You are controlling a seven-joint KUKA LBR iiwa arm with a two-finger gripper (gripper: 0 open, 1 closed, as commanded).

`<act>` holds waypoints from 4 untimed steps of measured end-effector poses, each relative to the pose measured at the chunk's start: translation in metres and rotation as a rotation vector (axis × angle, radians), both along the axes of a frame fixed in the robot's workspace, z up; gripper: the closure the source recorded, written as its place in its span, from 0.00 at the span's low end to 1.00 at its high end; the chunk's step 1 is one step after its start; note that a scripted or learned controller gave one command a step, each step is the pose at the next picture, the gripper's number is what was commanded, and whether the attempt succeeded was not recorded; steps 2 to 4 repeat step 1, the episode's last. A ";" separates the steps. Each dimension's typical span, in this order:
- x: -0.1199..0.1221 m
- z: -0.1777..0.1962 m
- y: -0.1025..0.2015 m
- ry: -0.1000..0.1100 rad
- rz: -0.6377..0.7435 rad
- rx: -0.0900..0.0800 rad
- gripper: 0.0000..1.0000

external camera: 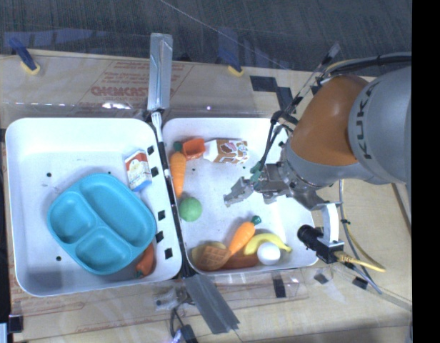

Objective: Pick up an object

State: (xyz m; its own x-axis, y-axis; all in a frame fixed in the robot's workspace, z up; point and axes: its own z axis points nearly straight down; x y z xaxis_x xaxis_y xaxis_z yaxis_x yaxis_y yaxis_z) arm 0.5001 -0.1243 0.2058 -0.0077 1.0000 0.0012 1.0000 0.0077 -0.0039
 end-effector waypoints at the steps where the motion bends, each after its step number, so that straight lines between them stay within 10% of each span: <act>1: -0.023 -0.095 -0.021 0.000 0.014 -0.001 0.00; 4: -0.023 -0.095 -0.021 0.000 0.014 -0.001 0.00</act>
